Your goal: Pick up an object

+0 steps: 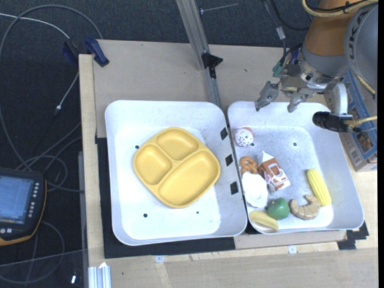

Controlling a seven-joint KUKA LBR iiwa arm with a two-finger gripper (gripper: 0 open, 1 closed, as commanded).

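Above the far rim of the right bin (pixel 300 116), the gripper (pixel 278 101) is hanging with its two fingers spread apart and nothing between them. The grey arm (pixel 336 35) with its orange band is reaching in from the far right.

The objects are lying nearer and lower in that bin, all apart from the fingers. A round speckled ball (pixel 243 137) is sitting closest, just near and left of the jaws. Nearer still, a pretzel (pixel 248 164) is lying beside a small orange-and-white carton (pixel 274 174), which is leaning against a white lump (pixel 254 188). Along the near edge a banana (pixel 263 221), a green pepper (pixel 277 209) and a croissant (pixel 305 207) are resting side by side, and a corn cob (pixel 318 186) is lying toward the right wall.

In the left bin (pixel 120 161), a yellow divided plate (pixel 176 167) is sitting well apart from the gripper.
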